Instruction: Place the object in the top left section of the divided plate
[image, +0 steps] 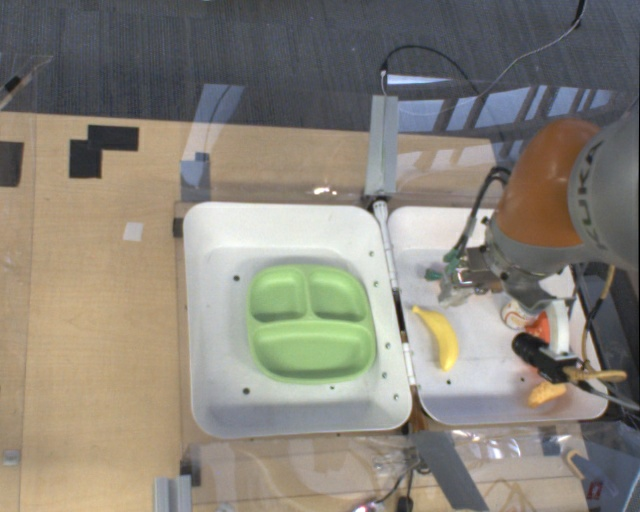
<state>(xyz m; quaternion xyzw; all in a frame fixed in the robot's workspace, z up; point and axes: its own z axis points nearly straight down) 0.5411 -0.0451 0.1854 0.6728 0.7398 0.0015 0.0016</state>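
Camera view, near edge: a small orange piece (545, 393) lies in the right bin (480, 405), too small to identify
Banana (441, 340): in the right bin near its left wall; long axis runs near to far, thin end pointing far-left towards the gripper (452, 284)
Divided plate (310, 322): green, in the left bin (215, 330), apart from the banana
Gripper: just beyond the banana, over the right bin; open or closed cannot be told
Arm (560, 190): cut off at the right edge

Fixed camera above bench (90, 330), slanted downward
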